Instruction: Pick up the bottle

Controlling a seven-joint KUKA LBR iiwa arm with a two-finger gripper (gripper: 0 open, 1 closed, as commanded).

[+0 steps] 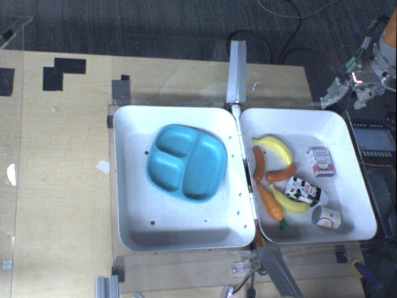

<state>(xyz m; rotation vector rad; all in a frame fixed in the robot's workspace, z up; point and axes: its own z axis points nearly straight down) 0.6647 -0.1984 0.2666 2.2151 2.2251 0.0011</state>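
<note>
Two shallow white bins sit side by side on the desk; the left bin point(130, 228) holds a blue divided plastic tray point(186, 162). In the right bin point(347, 129), a small cow-patterned black-and-white bottle point(303, 190) lies tilted across a banana, well below-left of the raised gripper point(353, 87), whose state I cannot tell.

The arm point(379, 54) is grey metal at the wrist; an orange patch sits at its upper edge; the gripper point(347, 90) shows pale, angular fingers; thin cables run alongside.
</note>
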